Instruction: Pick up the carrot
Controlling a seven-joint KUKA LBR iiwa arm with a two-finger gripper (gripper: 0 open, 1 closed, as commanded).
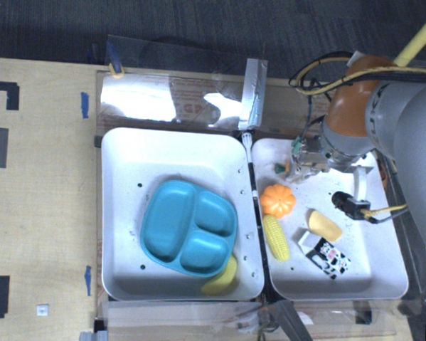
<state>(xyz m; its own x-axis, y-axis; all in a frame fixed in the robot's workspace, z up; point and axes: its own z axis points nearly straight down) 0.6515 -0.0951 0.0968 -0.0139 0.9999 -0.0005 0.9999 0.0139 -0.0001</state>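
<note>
Two white bins on bench: gripper (pixel 299 166) low at right bin (pixel 385 279) top-left corner, by small carrot (pixel 281 167) there; grip state can't tell, carrot not lifted yet, pick still pending.

Blue tray (pixel 188 229), orange pumpkin (pixel 278 200), yellow corn (pixel 276 237), white bins (pixel 119 197).

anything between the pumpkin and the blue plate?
In the camera view, the two bins' adjoining rims and bare white floor of the left bin separate the orange pumpkin from the blue divided plate. No objects.
</note>
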